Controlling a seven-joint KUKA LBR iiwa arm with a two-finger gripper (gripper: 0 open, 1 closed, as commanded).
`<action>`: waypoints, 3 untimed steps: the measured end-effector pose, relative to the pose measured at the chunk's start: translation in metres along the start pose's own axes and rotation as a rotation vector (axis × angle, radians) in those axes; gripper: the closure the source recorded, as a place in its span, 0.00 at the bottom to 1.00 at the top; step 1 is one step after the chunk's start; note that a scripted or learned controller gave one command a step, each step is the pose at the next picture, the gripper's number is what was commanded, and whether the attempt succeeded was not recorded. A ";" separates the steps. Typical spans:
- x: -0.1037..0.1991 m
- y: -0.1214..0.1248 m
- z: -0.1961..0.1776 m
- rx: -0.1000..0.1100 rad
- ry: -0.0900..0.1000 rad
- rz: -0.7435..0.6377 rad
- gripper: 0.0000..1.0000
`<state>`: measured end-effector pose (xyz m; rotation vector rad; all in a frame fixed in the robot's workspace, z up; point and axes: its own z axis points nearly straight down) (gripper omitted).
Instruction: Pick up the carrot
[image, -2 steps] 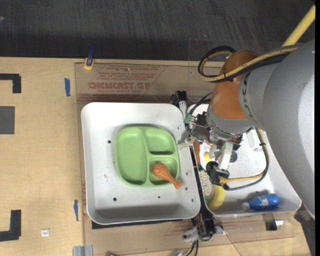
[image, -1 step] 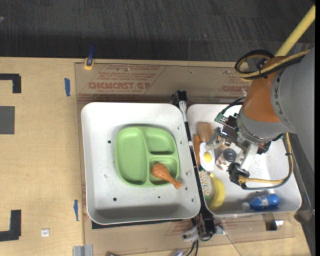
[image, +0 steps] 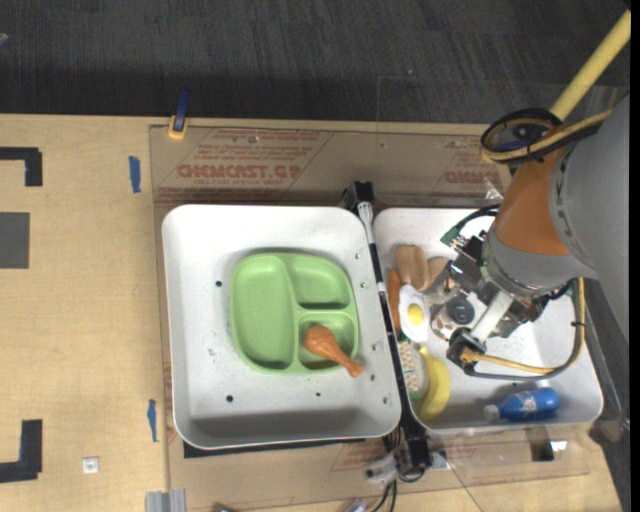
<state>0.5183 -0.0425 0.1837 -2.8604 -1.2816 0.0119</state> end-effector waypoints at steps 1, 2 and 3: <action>-0.010 -0.009 -0.056 -0.011 0.004 0.128 0.00; -0.057 0.034 0.009 0.000 -0.001 -0.019 0.00; -0.041 -0.017 0.000 0.002 0.002 0.071 0.00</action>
